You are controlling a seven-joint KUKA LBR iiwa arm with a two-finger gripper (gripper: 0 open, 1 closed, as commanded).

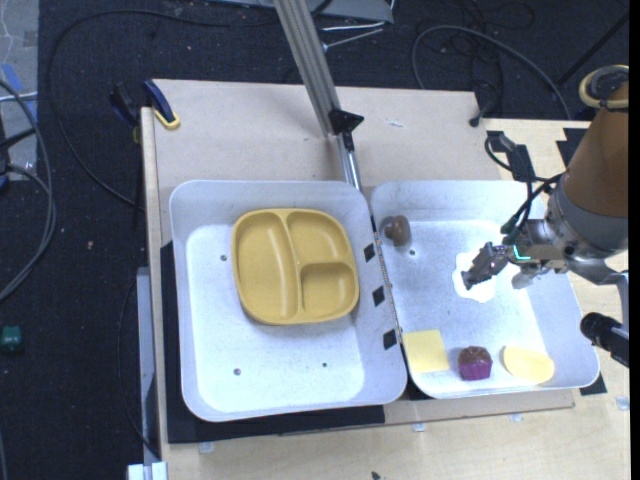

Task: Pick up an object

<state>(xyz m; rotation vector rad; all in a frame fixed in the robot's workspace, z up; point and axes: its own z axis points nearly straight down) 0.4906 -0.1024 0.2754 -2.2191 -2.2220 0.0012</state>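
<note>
- From my remote seat I saw the arm (598, 183) reaching in from the right, its orange band above the wrist, with the gripper (484, 268) low over the right bin (440, 238).
- The gripper sat directly over a small white object (470, 280) on the bin floor, roughly mid-bin; I could not tell what that object was.
- I could not tell whether the jaws were released or clenched, nor whether anything sat between them; the dark fingers blurred into each other.
- Along the near edge of the right bin lay three pieces well apart from the gripper: a pale yellow square block (427, 350), a purple lumpy item (474, 363) beside it, and a pale yellow round piece (526, 364) toward the right corner.
- A small brown rounded object (397, 230) rested at the far left corner of the same bin, close to the dividing wall.
- The left bin (200, 358) held a yellow divided plate (296, 265) with three compartments, lying flat in its upper half.
- Both bins sat side by side on the pale wooden surface (250, 128); a grey metal pole (308, 48) slanted in from the top.
- I could read no brands, labels or writing anywhere.
</note>
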